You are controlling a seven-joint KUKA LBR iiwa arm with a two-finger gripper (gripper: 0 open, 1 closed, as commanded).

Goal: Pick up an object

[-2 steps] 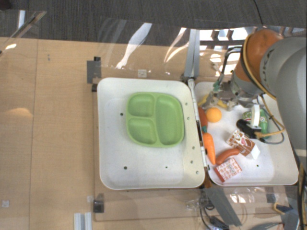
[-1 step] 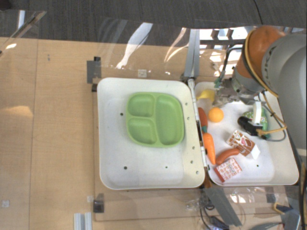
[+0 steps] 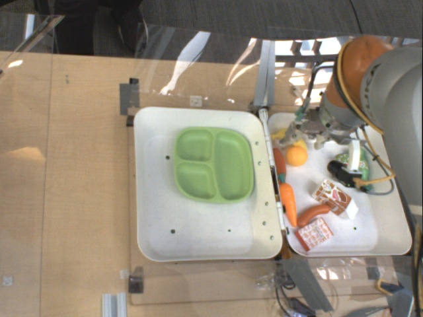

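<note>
Arm: the grey arm with its orange band [image 3: 360,61] reaches in from the right and bends down over the far end of the right bin
Gripper: the two-finger gripper [image 3: 305,127] sits low at the far left corner of the right bin, just above the orange; whether it is wide or narrow I cannot tell, it is too tangled in its own cables
Left bin: the shallow white left bin [image 3: 198,240] carries a light green plastic plate with three compartments [image 3: 215,164], lying flat near the middle
Right bin: the shallow white right bin [image 3: 386,233] holds the loose things
Orange: a small round orange fruit [image 3: 297,155] lies just beside the gripper; nothing grips it
Carrots: two orange carrots [image 3: 288,203] lie along the bin's left wall
Sausage: a reddish-brown sausage [image 3: 312,213] lies near the nearer carrot
Cartons: a small brown and white carton [image 3: 332,196] and a flat red and white packet [image 3: 316,233] lie close to the sausage
</note>
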